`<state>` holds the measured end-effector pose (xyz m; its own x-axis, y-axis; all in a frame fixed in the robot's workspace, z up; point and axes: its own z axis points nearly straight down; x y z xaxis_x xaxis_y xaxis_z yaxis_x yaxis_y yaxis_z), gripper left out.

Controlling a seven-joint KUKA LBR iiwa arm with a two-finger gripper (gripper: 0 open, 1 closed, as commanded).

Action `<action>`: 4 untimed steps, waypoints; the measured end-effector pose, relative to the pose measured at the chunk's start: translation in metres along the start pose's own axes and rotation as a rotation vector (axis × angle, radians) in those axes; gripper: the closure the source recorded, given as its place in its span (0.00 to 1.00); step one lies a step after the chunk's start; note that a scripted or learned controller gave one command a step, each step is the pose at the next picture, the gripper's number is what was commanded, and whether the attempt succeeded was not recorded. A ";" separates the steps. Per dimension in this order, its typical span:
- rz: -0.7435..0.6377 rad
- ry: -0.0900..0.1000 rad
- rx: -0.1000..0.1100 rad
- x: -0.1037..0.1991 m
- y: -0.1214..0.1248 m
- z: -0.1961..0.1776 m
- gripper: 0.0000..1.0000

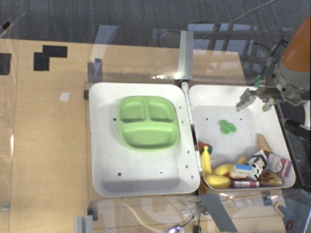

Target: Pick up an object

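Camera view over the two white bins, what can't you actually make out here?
- Grey arm with orange band: cut off by the right edge.
- Hand: too small and blurred to judge its fingers.
- Pile of small packages in the right white bin: they overlap, labels too small to read.
- Small green lump: too blurred to identify.
- Green divided plastic plate: fully seen.

One fixed camera hangs above the worktop [43, 144], looking down at a slant from a middling height, taking in both white bins [97, 144] side by side, with floor beyond at the frame's top.
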<state>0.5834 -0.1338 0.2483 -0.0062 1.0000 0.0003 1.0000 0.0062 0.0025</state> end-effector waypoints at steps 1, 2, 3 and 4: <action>-0.091 0.000 -0.002 -0.011 -0.019 0.150 0.00; -0.223 -0.003 -0.013 0.016 0.047 0.158 0.00; -0.307 -0.003 -0.016 0.013 0.025 0.158 0.00; -0.307 0.001 -0.019 0.015 0.028 0.146 1.00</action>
<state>0.6115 -0.1183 0.1020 -0.3077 0.9515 -0.0028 0.9512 0.3077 0.0214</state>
